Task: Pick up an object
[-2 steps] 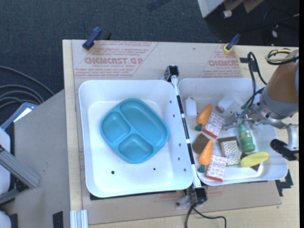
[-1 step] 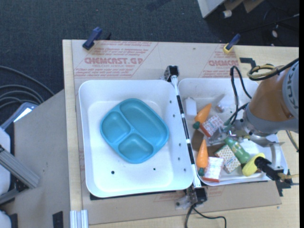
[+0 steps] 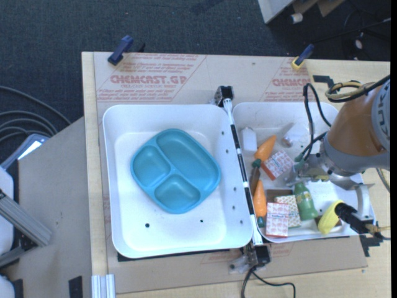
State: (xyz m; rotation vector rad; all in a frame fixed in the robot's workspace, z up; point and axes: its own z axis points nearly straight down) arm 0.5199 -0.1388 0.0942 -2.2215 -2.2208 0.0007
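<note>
The right bin (image 3: 273,112) holds a clutter of small objects: an orange carrot (image 3: 265,148), a second orange carrot (image 3: 259,199), a red-and-white checkered packet (image 3: 280,164), another checkered packet (image 3: 280,215), a green bottle (image 3: 304,204), a yellow piece (image 3: 329,218) and a white block (image 3: 249,139). The arm, grey with its orange band (image 3: 353,129), reaches in from the right. Its gripper (image 3: 300,174) is down among the objects, just above the green bottle and right of the upper checkered packet.
The left bin (image 3: 121,222) carries a blue three-compartment plate (image 3: 175,170). A black-and-white divider rail (image 3: 236,160) runs between the bins. Cables (image 3: 338,90) trail over the back right of the bench. Blue clamp (image 3: 120,49) at the board's back left.
</note>
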